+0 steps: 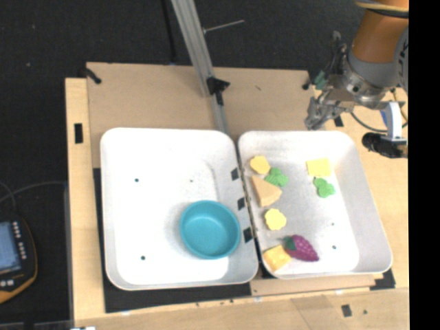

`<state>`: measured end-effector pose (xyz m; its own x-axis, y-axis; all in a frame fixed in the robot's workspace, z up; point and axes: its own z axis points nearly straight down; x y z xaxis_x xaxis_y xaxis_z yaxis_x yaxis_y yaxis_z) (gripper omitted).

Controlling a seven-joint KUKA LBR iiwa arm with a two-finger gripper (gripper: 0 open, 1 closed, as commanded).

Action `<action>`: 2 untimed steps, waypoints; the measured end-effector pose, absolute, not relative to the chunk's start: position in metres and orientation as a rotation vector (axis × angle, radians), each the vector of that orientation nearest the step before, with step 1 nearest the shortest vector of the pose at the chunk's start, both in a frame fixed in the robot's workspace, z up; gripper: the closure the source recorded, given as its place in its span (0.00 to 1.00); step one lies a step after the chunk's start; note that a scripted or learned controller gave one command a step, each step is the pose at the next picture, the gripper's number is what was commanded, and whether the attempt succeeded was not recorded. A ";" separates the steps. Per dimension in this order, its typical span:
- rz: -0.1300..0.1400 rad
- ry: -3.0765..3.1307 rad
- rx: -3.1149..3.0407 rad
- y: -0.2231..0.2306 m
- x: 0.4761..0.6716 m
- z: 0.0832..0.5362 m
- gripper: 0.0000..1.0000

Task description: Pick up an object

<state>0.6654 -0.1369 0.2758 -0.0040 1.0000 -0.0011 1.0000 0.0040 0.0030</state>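
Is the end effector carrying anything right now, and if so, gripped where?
Nothing is held. The end effector hangs above the far rim of the right bin, with nothing between its tips; the toy pieces lie in that bin.

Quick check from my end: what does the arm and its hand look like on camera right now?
The arm has an orange band above a grey wrist section. The hand is dark grey metal with a small green part, and a black cable loops beside it.

bench [148,102] | metal pole [194,43], slanted | handheld screen device [12,253], far left
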 end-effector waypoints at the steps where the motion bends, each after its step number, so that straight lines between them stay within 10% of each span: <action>1: 0.000 2.222 2.217 -0.098 0.631 0.269 1.00; 2: -0.002 2.226 2.217 -0.055 0.612 0.255 1.00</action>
